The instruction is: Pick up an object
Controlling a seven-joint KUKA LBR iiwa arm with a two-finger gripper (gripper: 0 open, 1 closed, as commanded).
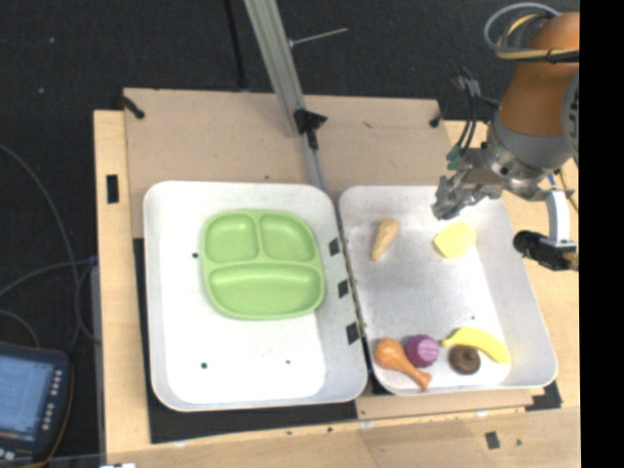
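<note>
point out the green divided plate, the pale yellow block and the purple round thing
green divided plastic plate (263,302), camera view, bare floor of its long front compartment
pale yellow block (455,241), camera view, its top face
purple round toy (422,349), camera view, its middle

Robotics lab or test cell, not a home. A plywood bench (234,144) stands on dark carpet-like flooring, bearing two shallow white bins (175,359) side by side. A slanted aluminium mast (276,57) rises from the bench's rear. A grey and orange industrial arm (536,96) with exposed cabling reaches in from the right. A handheld control pendant (29,398) with lit screen lies at lower left, cables trailing across the floor.
</note>
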